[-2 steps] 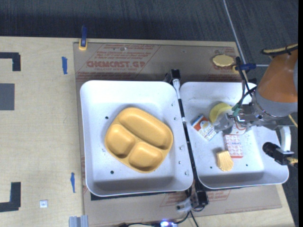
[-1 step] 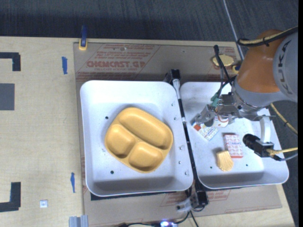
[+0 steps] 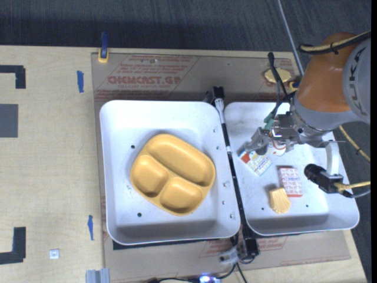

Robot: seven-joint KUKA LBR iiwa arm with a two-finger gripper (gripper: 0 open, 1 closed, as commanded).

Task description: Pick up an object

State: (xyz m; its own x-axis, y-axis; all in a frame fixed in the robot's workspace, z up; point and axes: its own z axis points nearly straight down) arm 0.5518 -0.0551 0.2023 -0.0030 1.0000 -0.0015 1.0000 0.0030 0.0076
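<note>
Gripper [image 3: 263,141] over right bin [image 3: 347,220], jaw state unclear; "CHEMCAST" faintly legible on board [image 3: 144,78]

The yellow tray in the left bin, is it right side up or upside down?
Upside down. The yellow tray shows three bulging rounded humps facing up, not hollow compartments, resting on the left bin floor.

Arm [image 3: 330,93] enters from right edge, upper part of view, reaching leftward and downward. Grey body, wide orange band [image 3: 323,78] above wrist. Wrist housing grey, rounded, tilted toward lower left. Gripper [image 3: 263,140] at arm's left end, pointing down-left, metal parts and small green and red bits visible at its base. Thin cables run along wrist. Fingertips too small and cluttered to read.
</note>
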